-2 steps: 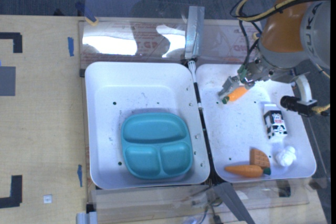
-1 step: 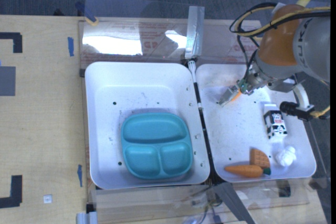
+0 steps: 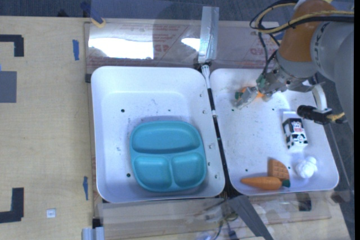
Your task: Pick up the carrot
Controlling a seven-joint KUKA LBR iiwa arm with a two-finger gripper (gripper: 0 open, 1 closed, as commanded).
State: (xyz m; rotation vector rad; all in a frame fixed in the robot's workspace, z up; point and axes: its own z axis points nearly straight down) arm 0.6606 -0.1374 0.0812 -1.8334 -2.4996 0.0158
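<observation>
Carrot (image 3: 262,182) lies at the right bin's (image 3: 253,137) near wall, well apart from the gripper (image 3: 264,86), whose state I cannot tell.

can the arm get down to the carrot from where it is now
Probably yes. The carrot lies uncovered at the near edge of the right bin, with only a waffle-like piece touching it. The gripper sits at the far end, open floor between.

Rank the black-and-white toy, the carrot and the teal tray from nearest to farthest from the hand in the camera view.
Measured from the hand, at the far side of the right bin:
1. Black-and-white toy, right side of the right bin.
2. Carrot, near edge of the right bin.
3. Teal tray, left bin.
</observation>
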